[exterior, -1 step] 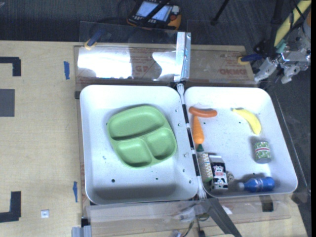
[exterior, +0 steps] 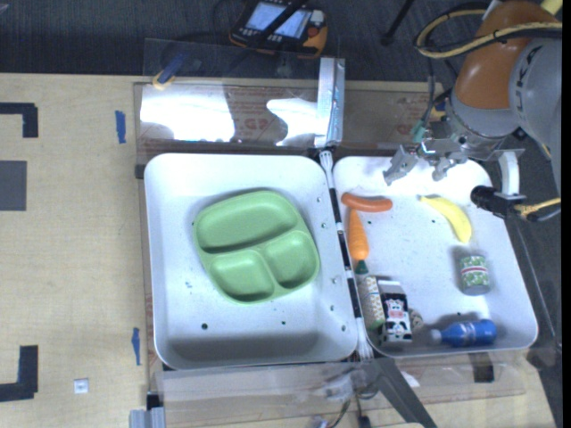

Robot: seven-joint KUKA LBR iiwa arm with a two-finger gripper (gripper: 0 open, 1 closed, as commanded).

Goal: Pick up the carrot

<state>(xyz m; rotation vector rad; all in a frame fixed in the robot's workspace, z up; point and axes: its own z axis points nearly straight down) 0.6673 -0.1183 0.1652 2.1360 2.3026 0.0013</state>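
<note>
The carrot [exterior: 357, 236] is a short orange stick with a green end pointing toward the front. It lies along the left wall of the right bin [exterior: 513, 266]. My gripper [exterior: 417, 168] hangs over the far edge of that bin, up and to the right of the carrot and well apart from it. Its two fingers [exterior: 393, 171] are spread open with nothing between them.
A red-orange sausage [exterior: 368, 202] lies crosswise just behind the carrot. The same bin also holds a banana [exterior: 451, 216], a small can [exterior: 474, 272], a blue bottle [exterior: 467, 332] and a milk carton [exterior: 393, 311]. A green divided plate [exterior: 257, 244] sits in the left bin [exterior: 169, 266].
</note>
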